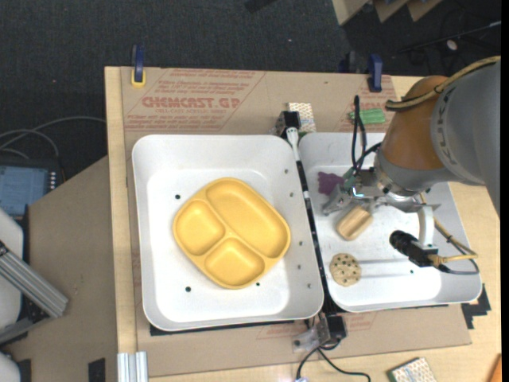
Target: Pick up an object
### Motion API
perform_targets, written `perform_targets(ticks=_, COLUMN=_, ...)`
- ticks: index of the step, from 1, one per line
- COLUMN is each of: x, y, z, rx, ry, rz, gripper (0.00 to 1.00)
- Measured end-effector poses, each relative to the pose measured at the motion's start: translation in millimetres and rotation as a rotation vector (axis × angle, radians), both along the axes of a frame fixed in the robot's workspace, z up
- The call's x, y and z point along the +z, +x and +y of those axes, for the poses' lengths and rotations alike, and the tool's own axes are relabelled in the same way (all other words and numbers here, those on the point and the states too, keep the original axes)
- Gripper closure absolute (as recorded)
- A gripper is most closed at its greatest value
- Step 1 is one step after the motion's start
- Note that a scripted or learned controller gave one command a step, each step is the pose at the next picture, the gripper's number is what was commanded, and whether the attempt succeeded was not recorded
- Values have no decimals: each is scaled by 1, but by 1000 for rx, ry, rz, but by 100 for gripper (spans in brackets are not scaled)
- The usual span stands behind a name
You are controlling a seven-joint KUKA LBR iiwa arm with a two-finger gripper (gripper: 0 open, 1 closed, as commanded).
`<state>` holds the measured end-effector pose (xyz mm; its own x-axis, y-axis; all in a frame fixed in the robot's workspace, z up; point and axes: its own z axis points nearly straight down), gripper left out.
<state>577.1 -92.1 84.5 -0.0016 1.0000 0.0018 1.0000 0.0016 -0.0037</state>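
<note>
Over right bin (398, 293), gripper (355, 195) beside tan piece (355, 224)

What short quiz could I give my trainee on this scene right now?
1. True or false: the yellow divided plate lies in the view's left bin.
2. Which lies closest to the gripper? A: tan roll. B: speckled cookie. C: the plate.
3. How many compartments does the plate have?
Key: 1 true; 2 A; 3 three.
</note>
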Motion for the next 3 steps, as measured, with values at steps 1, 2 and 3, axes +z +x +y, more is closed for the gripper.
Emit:
perform_targets(ticks=1, x=1, y=46, z=1, rx=0, ry=-3, rz=-9, gripper=0)
perform_targets(ticks=2, x=11, y=45, z=1, rx=-1, ry=-3, rz=-9, gripper=100)
perform_targets(ticks=3, x=61, y=1, z=-35, rx=-7, ry=-3, rz=-3, gripper=100)
